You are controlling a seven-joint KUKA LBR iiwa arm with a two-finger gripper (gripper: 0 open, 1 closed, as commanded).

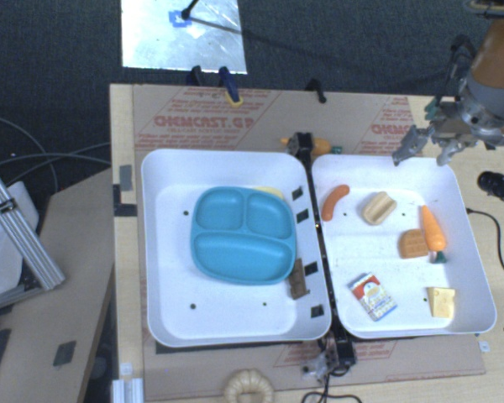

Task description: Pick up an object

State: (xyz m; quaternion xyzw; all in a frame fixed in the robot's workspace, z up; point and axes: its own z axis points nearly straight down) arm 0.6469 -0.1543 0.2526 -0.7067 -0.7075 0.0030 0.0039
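Note:
The right bin (470,225) holds several toy foods: an orange-red sausage (334,201), a tan bread roll (377,207), a brown toast piece (412,244), an orange carrot (433,229), a yellow cheese wedge (441,301) and a small red-and-blue box (374,296). My gripper (427,149) hangs above the bin's far edge, to the upper right of the roll, fingers spread open with nothing between them.
The left bin (164,225) bears a blue divided plate (242,234), with a yellowish thing peeking behind it and a small brown piece (298,280) at its right. A black clip strip (312,225) runs between the bins. A cable lies right of the bench.

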